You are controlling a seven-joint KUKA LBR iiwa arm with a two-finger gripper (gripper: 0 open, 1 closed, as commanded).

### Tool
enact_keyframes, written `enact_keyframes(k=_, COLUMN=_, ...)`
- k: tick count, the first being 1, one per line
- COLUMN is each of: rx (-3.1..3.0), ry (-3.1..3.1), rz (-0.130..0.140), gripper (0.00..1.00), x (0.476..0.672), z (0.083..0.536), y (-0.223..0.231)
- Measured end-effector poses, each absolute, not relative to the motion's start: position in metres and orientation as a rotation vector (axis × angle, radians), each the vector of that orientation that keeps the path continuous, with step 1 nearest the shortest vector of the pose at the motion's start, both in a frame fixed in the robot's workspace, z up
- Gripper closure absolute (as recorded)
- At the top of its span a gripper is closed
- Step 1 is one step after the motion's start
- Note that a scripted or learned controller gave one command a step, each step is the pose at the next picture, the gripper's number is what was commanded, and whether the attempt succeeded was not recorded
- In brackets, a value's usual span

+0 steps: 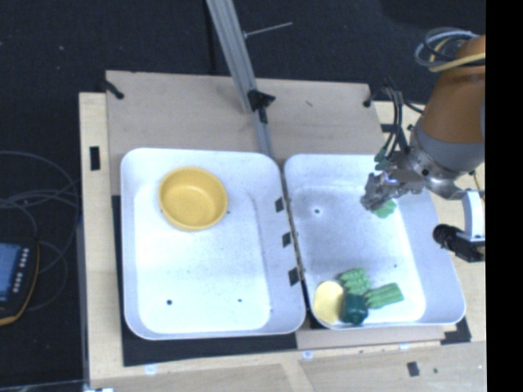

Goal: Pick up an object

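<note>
progress: partway | my tool (381, 193) is over the right bin (433, 243), small green object (384, 209) at its tip | grip: can't tell, lift unconfirmed

You see two shallow white plastic bins (204, 300), smooth with a dull sheen and fine dark specks. The round yellow bowl (193, 198) looks like matt plastic. The pale tan bench (327, 121) reads as unvarnished wood or board. The slanted grey rail (231, 39) looks like brushed metal.
</note>
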State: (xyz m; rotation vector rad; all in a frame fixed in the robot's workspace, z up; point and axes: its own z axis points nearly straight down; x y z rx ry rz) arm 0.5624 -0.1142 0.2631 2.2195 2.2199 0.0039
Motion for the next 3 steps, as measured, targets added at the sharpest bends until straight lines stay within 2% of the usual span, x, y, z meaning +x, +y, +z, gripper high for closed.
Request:
enact_keyframes(k=1, rx=2.218, ry=2.224, rz=0.001, gripper=1.00, x=0.565, z=0.252, y=-0.064)
enact_keyframes(k=2, rx=2.218, ry=2.226, rz=0.000, gripper=1.00, x=0.576, z=0.242, y=-0.007)
enact_keyframes(k=3, rx=2.217, ry=2.226, rz=0.002, gripper=1.00, x=0.591, z=0.251, y=0.045)
